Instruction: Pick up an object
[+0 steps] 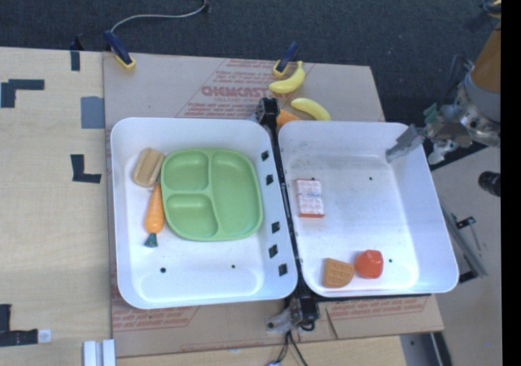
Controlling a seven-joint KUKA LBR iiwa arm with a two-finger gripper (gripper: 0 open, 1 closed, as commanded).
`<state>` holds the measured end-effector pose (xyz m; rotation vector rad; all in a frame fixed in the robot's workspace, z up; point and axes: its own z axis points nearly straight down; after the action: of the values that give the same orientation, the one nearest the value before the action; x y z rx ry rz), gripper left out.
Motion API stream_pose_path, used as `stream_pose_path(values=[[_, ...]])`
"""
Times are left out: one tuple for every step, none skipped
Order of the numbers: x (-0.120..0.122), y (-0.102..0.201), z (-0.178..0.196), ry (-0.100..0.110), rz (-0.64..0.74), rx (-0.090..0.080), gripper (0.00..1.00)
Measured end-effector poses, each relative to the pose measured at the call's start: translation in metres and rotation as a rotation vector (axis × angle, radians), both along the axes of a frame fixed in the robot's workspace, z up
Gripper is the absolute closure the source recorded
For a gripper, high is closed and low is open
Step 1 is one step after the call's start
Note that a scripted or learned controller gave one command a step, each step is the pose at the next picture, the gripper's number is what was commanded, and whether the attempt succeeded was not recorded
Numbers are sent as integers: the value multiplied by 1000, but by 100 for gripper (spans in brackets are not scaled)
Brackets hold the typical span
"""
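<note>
**Tool waits at the right bin's far corner, objects lie scattered below**

Closest to the camera, along the near wall of the right bin (423, 275), sit two small items just beside each other: a tan wedge-shaped piece (338, 272) and a red, tomato-like piece (369, 263). Neither is touched by anything.

In the left bin (130, 275), the near floor is bare white. Farther in, a green divided tray (213, 194) lies flat, taking up the middle of that bin. Against the tray's left edge lies a toy carrot (154, 211), its tip pointing toward the camera, and just beyond it a tan bread-like piece (147, 167) touches the tray's far left corner.

Across the divider, in the middle of the right bin near its left wall, lies a small red and white packet (309, 198), well apart from the two items at the near wall.

Farther back, the tool (403, 145) hangs over the right bin's far right corner, at the end of the grey arm reaching in from the right. Nothing is seen between its fingers; whether they are spread or closed I cannot tell.

Beyond the bins, on the cardboard covering the tabletop (49, 193), two toy bananas (295, 92) lie near a blue clamp (286, 56).
</note>
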<state>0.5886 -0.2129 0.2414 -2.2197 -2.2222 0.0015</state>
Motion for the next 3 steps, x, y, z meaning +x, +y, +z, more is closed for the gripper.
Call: stream_pose_path(values=[[7,34,-21,0,0,1,0],[21,91,-47,1,1,1,0],[28,117,-119,2,0,1,0]])
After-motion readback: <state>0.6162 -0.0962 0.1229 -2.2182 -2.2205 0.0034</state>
